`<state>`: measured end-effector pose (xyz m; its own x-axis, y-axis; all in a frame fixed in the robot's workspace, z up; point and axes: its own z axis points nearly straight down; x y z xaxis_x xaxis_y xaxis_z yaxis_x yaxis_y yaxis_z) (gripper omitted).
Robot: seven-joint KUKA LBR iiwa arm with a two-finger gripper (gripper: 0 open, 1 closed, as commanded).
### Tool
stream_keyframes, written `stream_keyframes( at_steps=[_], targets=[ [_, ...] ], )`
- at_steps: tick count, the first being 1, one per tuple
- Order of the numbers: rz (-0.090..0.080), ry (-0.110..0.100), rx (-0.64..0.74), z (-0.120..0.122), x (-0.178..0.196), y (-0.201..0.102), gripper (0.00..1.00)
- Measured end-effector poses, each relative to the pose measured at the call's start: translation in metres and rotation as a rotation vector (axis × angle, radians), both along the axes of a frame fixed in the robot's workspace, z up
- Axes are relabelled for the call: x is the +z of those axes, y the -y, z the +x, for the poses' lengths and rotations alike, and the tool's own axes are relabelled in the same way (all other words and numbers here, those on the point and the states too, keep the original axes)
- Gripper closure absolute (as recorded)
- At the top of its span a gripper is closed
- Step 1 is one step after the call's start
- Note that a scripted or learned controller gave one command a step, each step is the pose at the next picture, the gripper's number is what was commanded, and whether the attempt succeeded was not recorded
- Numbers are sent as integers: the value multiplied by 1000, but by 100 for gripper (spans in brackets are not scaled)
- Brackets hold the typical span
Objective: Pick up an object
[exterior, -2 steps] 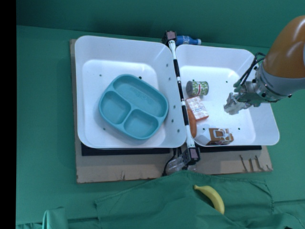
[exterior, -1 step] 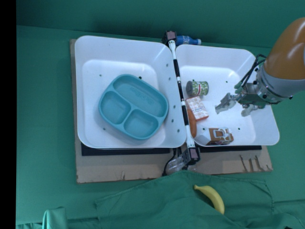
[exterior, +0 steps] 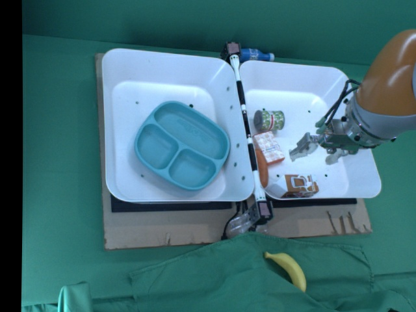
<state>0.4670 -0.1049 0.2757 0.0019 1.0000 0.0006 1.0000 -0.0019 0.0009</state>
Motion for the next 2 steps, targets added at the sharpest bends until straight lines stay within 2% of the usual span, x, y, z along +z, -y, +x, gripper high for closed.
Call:
stream_keyframes(
  at_steps=[1,2],
  targets=[
    [-1,-5,-7,-1,-88,44,0],
    [-10,17,-2,30,-91,3,0]
  ],
)
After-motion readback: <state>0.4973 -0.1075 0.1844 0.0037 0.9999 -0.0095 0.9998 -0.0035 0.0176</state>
